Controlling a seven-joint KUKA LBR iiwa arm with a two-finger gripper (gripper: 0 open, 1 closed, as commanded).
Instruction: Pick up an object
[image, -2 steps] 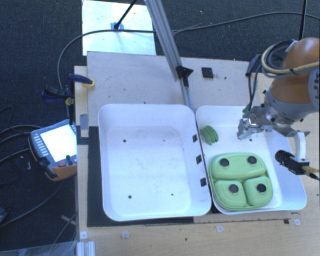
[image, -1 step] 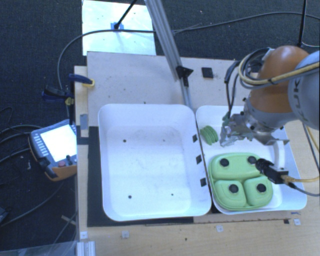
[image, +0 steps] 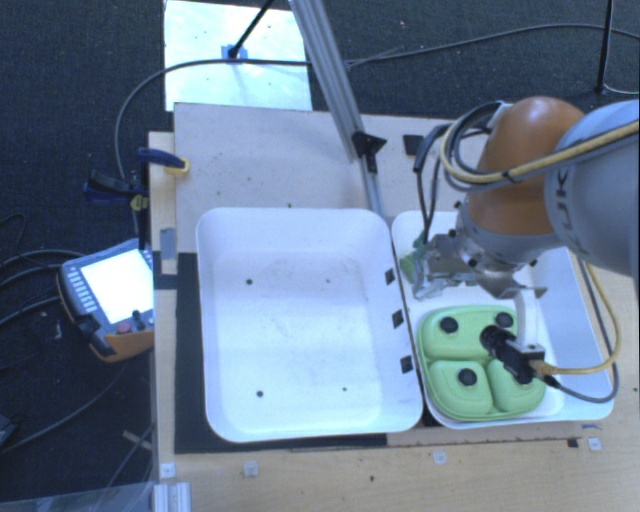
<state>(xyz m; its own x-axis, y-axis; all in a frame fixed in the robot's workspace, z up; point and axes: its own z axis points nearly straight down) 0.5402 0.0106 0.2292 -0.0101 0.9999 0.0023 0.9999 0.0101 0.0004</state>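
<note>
Green molded tray (image: 470, 375) in right bin (image: 590, 330), arm (image: 530, 190) low over it.

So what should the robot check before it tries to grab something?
1. Something to grab in reach: ok. A green thing with black dots lies in the right bin.
2. Gripper over that bin: ok, near its far left corner.
3. Gripper over the green thing: not ok, it sits beyond it.
4. Fingers open: cannot tell.
5. Thing already held: cannot tell.
6. Cables clear: not ok. A black plug and yellow cable hang over the green thing.
</note>
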